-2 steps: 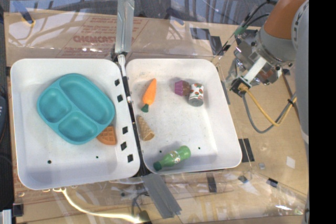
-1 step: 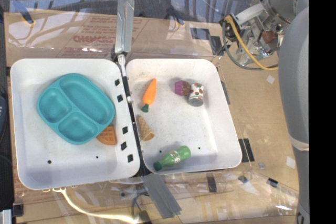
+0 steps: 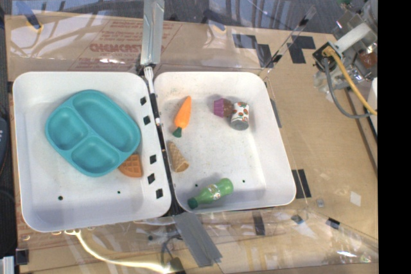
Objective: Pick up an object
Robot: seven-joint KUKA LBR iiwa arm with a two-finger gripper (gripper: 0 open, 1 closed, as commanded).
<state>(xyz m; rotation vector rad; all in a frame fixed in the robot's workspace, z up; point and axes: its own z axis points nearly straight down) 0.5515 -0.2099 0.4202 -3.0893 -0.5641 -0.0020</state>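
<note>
Beside the teal tray's (image 3: 93,131) bin, carrot (image 3: 183,113), cone (image 3: 178,157) and green bottle (image 3: 211,193) lie scattered, reachable singly; the claw's state I cannot tell.

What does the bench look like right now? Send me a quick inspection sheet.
Surface: two white bins, left bin and right bin, on a cardboard-covered bench.
Job's things: carrot, green bottle, cone, small can with a purple piece beside it, all in the right bin.
Clutter: teal plate and waffle in the left bin.
Pincer: nothing seen.
Cables: yellow cable at the right.
Surroundings: grey carpet.
</note>
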